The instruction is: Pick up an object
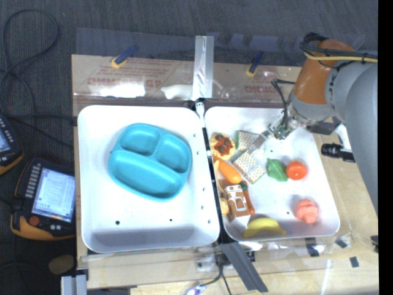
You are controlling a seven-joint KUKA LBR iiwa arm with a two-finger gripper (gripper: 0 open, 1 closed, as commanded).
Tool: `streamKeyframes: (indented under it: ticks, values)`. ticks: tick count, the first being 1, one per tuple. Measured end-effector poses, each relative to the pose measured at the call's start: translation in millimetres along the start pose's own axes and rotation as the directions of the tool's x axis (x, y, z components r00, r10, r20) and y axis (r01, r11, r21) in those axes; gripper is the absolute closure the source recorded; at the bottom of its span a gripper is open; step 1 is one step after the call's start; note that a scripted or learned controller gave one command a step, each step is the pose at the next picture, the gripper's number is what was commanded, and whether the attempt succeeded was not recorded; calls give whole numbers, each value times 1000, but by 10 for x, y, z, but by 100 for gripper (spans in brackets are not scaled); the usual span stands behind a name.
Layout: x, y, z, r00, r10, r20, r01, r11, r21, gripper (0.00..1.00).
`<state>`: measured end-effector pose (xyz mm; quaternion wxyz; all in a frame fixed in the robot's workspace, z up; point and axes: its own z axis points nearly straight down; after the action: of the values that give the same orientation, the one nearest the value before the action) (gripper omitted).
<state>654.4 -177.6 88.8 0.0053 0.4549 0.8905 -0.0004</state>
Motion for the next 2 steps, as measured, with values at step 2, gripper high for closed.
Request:
streamKeyframes:
  ticks: [2]
  values:
    - [317, 435, 1, 840, 543, -1, -543, 840, 2, 0]
